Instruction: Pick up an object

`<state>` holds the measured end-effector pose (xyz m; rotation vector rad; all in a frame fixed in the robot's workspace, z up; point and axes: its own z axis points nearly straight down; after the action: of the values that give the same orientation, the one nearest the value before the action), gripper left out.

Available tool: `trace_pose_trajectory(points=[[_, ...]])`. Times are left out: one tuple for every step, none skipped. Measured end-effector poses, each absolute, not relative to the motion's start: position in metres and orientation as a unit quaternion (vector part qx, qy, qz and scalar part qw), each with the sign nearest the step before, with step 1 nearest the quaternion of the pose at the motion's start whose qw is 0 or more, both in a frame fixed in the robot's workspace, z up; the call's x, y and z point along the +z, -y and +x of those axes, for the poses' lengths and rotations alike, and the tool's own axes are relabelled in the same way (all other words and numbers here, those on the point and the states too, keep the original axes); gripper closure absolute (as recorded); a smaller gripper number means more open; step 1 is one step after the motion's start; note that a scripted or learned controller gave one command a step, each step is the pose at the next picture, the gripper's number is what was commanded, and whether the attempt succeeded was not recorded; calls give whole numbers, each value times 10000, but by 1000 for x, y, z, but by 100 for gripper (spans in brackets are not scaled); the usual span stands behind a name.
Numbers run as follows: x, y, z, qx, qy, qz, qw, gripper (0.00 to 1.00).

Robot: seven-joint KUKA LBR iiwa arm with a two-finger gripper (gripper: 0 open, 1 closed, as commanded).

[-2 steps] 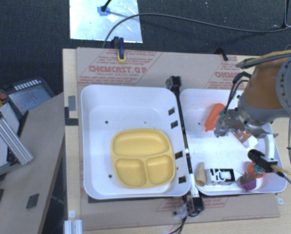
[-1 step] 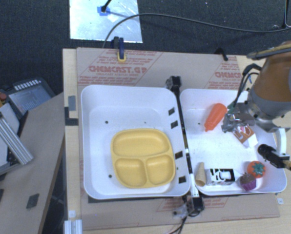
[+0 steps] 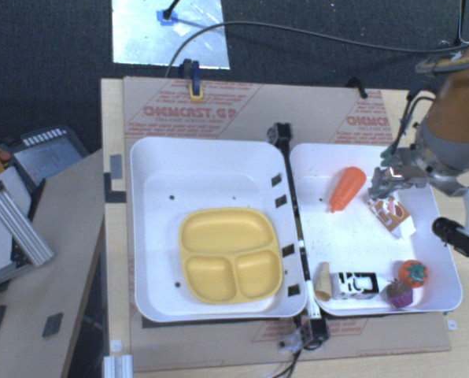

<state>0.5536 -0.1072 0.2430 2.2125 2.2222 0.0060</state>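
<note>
The gripper (image 3: 386,181) is seen poised over the right bin (image 3: 447,286), its finger opening impossible to judge, with an orange carrot (image 3: 347,188) just to its left and a red-and-white packet (image 3: 391,214) directly beneath, contact unclear.

Two white bins (image 3: 219,152) sit on a tan worktop (image 3: 116,116) lined with pale cardboard (image 3: 242,105) printed in red lettering. The left bin holds a yellow divided plate (image 3: 229,254). In the right bin, an orange carrot (image 3: 347,188) lies at ten o'clock, a red-and-white packet (image 3: 390,214) near centre, and an orange-red tomato (image 3: 413,272), purple fruit (image 3: 399,293) and black-and-white box (image 3: 356,283) at five o'clock.
</note>
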Motion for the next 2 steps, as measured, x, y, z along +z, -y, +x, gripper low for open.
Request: trace_pose_trajectory(points=[[248,51,542,11,-7104,7038,0,100],[234,-3,534,10,-7105,7037,-4,100]])
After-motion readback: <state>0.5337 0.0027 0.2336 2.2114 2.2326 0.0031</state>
